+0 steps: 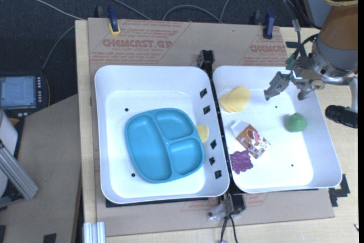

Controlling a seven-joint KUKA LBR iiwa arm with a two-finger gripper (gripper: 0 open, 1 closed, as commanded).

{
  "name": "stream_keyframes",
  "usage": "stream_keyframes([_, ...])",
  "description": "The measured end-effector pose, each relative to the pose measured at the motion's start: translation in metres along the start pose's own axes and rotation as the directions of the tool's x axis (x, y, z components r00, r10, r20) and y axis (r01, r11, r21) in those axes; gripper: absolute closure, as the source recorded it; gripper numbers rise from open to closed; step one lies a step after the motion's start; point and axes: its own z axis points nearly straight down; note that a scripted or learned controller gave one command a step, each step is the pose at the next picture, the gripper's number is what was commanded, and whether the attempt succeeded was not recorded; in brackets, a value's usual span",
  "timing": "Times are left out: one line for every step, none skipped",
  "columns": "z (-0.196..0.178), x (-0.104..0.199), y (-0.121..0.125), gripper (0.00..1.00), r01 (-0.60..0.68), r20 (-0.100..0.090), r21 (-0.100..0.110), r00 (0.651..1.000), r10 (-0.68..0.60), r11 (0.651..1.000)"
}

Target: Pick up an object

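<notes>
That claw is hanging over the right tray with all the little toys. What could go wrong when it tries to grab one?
The gripper looks open with nothing between its fingers, so it could close on air. The green ball may roll away if nudged. The snack packet touches the purple grapes, so a grab might drag both.

The scene was evenly and brightly lit from above, with no harsh glare. The two white bins (153, 79) came out nearly blown out, their rims pale against the tan table (85, 122). Shadows were soft and short, pooling faintly under the blue tray (165, 145). The dark floor behind stayed dim. Detail was slightly soft and grainy throughout.
</notes>
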Motion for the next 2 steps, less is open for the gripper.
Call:
stream_keyframes([-0.007, 0.000, 0.002, 0.00, 0.003, 0.002, -0.013, 1.000, -0.003, 1.000])
stream_keyframes([0.037, 0.007, 0.005, 0.00, 0.002, 0.001, -0.010, 1.000, -0.002, 1.000])
